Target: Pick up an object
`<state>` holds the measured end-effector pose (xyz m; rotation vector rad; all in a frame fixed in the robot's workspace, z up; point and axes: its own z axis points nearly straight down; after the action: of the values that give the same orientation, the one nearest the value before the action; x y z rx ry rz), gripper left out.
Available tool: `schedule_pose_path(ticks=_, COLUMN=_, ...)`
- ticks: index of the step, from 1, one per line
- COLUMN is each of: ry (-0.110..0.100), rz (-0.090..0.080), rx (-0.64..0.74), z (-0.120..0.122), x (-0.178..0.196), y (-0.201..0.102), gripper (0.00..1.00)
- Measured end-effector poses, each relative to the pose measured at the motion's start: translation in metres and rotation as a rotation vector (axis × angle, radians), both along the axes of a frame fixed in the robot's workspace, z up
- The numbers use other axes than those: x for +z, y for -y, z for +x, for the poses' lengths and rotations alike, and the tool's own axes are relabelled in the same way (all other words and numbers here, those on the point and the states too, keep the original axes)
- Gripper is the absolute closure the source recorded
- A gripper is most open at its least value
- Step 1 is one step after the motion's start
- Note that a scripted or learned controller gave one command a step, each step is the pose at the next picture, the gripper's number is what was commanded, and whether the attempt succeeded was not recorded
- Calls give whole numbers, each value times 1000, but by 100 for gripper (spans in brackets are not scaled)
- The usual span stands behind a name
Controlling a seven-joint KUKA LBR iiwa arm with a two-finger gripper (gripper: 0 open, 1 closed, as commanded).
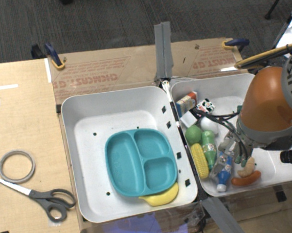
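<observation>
Dark carpet behind, tan counter (20,104) carrying two white bins side by side.

Landmark: corn cob (199,160), lying lengthwise at the left wall of the right bin (283,172). Candidate targets all clustered around it:
- green bottle (209,149) touching the cob's right side
- green round fruit (193,134) just above the cob
- small bottle with blue cap (223,178) down-right of the cob
- red sausage-shaped item (246,179) further right of the cob, near the bin's front wall
- black-and-white toy (206,106) and red-labelled container (186,102) well above the cob, at the back of the bin

Claw (231,152) down in the clutter just right of the cob, beside the green bottle. Orange wrist band (265,102) blocks much of it. Open or closed: cannot tell. Nothing visibly between the tips, so no grasp confirmed.

Step, judged: descent/grasp attempt in the right bin, pick not yet done.

Next move needs: close on one item only, likely the green bottle or blue-cap bottle, then straight lift. Risk: tight packing, neighbours dragged or tips landing on two items.

Left of the cob, across the divider: left bin (80,149) with teal divided tray (140,161) and banana (161,196) at the tray's front edge. Far left of the cob on the counter: scissors (41,197), tape roll (17,166).
</observation>
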<state>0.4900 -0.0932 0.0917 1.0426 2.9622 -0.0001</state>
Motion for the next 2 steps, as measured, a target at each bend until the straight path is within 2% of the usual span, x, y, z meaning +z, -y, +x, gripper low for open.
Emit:
schedule_pose_path(ticks=1, ry=-1, rz=1, rx=-172, z=-12, x=0, y=0, gripper=0)
schedule_pose_path(ticks=2, ry=32, rz=-2, rx=-173, z=-3, x=15, y=2, gripper=100)
